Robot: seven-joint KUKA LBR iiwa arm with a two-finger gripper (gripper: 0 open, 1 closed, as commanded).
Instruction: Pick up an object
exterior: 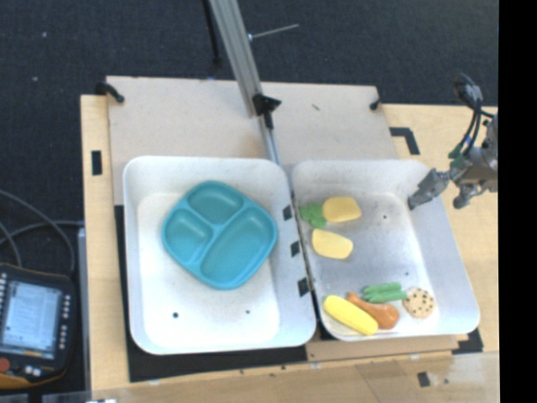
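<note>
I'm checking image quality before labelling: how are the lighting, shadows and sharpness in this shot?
Camera view: light is even and soft, with no harsh glare on the white bins; the blue plate and toy food cast only faint shadows; the whole frame is slightly soft, and the gripper at the right looks blurry and small.

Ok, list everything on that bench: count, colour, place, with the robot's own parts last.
bins: 2, white, side by side on the bench
divided plate: 1, teal, in the left-hand bin
pale yellow pieces: 2, in the right-hand bin near its left wall, one above the other
small green piece: 1, beside the upper yellow piece
banana-shaped piece: 1, bright yellow, front of the right-hand bin
orange piece: 1, touching the banana shape
green piece: 1, just behind the orange one
cookie: 1, tan with dark dots, front right corner
metal post: 1, grey, rising behind the bins
gripper: 1, grey, above the right-hand bin's right rim, holding nothing
</note>
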